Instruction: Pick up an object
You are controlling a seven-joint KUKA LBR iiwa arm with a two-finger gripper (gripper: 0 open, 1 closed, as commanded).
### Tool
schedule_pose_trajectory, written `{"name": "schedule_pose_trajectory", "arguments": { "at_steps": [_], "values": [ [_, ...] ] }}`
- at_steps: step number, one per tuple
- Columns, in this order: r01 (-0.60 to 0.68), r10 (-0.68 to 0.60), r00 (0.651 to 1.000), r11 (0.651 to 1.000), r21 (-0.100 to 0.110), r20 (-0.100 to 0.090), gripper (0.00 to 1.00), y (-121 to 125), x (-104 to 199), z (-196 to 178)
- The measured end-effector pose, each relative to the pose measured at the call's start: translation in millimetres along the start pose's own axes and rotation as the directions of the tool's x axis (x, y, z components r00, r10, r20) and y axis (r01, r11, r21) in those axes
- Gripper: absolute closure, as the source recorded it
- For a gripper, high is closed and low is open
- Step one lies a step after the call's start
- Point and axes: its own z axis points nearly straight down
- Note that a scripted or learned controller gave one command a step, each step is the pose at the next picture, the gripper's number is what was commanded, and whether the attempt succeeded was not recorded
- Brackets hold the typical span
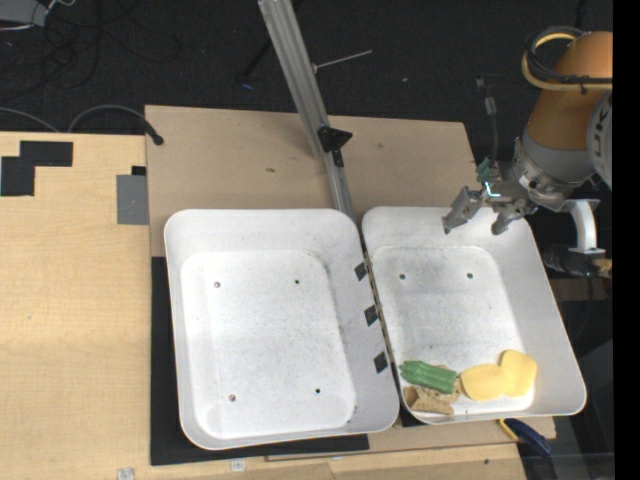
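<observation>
**Objects clustered in the right bin's near corner, gripper apart over the far rim**

While the task names no single object, the candidates all lie together in the near corner of the shallow white right-hand bin (pixel 520 268): a soft yellow object made of two rounded lobes (pixel 500 378), a small green elongated object with a bumpy surface (pixel 430 375) just to its left, and a small tan, crumpled-looking object (pixel 432 399) tucked under the green one against the bin's near wall. The green object and the yellow one sit very close, possibly touching; the tan one touches or nearly touches the green one. What the tan piece is made of is too small to tell.

Over the opposite, far edge of the same bin hangs the grey two-finger gripper (pixel 483 213), well apart from the cluster. Its two fingers are spread, with a clear gap between them and nothing in that gap. Above it, the grey arm with its orange band (pixel 565 98) comes in from the right.

Left of this bin sits the second shallow white bin (pixel 190 258), side by side with the first, the two meeting along a seam marked by small black clips (pixel 370 314). Both rest on a brown board (pixel 240 158). A long grey metal rail (pixel 300 78) slants down from the top towards the far end of the seam. A pale wooden tabletop (pixel 70 288) lies to the left, carrying dark rectangular patches.
</observation>
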Motion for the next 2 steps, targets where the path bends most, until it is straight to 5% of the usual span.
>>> {"name": "schedule_pose_trajectory", "arguments": {
  "at_steps": [1,2],
  "values": [
    [0.003,-0.003,1.000,1.000,-0.004,0.002,0.00,1.0,0.3,-2.9],
    [0.003,-0.003,1.000,1.000,0.001,0.000,0.00,-1.2,8.4,58.7]
  ]
}}
